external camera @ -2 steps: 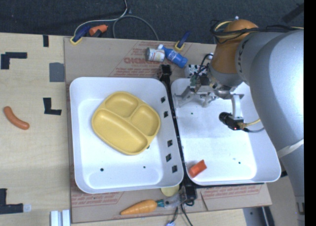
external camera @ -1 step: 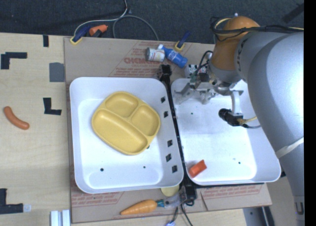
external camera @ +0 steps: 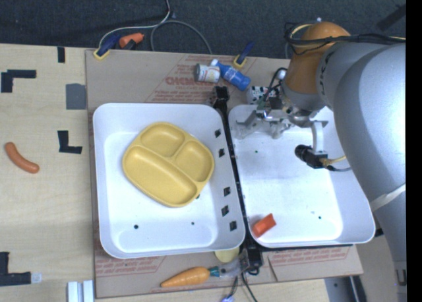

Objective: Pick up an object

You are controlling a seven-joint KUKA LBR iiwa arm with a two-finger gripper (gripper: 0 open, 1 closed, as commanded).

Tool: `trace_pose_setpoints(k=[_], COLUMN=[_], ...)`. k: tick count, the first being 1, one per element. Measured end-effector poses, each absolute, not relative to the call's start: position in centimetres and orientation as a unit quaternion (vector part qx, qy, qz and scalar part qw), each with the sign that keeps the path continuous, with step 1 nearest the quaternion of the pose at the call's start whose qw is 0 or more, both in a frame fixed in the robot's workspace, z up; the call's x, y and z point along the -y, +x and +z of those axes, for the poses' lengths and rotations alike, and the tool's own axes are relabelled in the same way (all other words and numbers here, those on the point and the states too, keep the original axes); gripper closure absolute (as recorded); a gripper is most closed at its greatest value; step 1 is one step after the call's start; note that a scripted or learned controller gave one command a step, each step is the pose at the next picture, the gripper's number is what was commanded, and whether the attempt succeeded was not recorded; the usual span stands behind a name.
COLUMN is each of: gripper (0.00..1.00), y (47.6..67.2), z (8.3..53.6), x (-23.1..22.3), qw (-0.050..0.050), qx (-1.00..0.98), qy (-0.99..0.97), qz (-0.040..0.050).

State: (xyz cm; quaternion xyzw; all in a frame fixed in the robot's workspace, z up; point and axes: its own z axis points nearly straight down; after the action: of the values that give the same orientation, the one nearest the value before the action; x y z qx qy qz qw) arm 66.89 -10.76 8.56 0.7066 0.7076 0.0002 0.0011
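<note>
Fingers point(external camera: 267, 124) of the grey arm point(external camera: 369, 109) sit low at the far edge of the right bin point(external camera: 310, 195), near the divider between the two bins; from this angle it cannot be told how far apart they stand, and nothing is seen held between them. Just above them the orange wrist band point(external camera: 310, 63) shows, with a black cable piece point(external camera: 311, 155) hanging beside the wrist over the bin floor.

Well apart from the fingers, in the near left corner of the same bin, lies a small orange block point(external camera: 264, 224). Across the divider, the left bin point(external camera: 119, 235) holds a yellow divided plate point(external camera: 169, 162), resting flat toward its middle.

Outside the bins, a blue and white bottle point(external camera: 224, 72) lies on its side on the cardboard just beyond the far rims. A toy carrot point(external camera: 186, 277) lies in front of the near rims, and a toy sausage point(external camera: 21, 157) lies far out on the tabletop point(external camera: 39, 228) to the left.
</note>
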Motion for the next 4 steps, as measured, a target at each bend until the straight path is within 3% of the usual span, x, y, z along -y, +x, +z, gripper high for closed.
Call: trace_pose_setpoints(k=[1,2,3,4], gripper=[0.0,0.0,0.0,0.0], y=[66.9,66.8,62.8,67.0], z=[8.5,12.5,8.4,8.5], x=[9.5,17.2,10.5,9.4], qw=[0.001,0.003,0.002,0.001], qx=[-0.708,-0.706,-0.709,-0.708], qy=[0.706,0.709,0.706,0.706], qz=[-0.0006,-0.0006,-0.0009,0.0])
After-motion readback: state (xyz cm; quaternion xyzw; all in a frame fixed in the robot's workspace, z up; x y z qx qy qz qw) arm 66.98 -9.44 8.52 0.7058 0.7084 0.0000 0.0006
